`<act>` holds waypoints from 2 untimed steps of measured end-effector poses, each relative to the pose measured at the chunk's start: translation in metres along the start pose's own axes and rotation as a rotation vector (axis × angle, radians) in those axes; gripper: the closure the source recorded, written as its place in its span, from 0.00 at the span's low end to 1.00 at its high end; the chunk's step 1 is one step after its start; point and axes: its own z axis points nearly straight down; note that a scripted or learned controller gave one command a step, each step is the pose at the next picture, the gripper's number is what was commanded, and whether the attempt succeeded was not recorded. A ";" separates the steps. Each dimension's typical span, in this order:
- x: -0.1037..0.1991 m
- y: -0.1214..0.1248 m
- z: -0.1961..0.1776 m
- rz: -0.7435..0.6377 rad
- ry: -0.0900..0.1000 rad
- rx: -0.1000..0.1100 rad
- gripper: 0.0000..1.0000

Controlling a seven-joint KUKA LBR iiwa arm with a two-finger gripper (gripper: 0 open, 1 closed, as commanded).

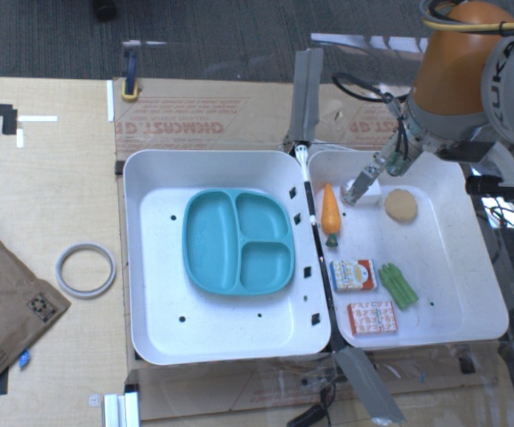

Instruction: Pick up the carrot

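Approach step, as I read it. Gripper (357, 190) low in right bin (470, 318), just right of carrot (330, 210), apart from it. Claw state: cannot tell from here, nothing seen in it. Carrot lies along bin's left wall, green top toward near side, not lifted. Next I need short shift left, centring over carrot's orange body, then descent. Wall crowds left side; open floor right of carrot. Round biscuit (401, 205) near, carton (354, 276) below.

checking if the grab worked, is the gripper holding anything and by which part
Nothing is held. The gripper hangs just right of the carrot, which lies in the right bin with nothing between the fingers.
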 end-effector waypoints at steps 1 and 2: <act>0.069 -0.034 0.001 0.051 0.001 0.001 0.00; 0.069 -0.035 0.001 0.052 0.001 0.001 0.00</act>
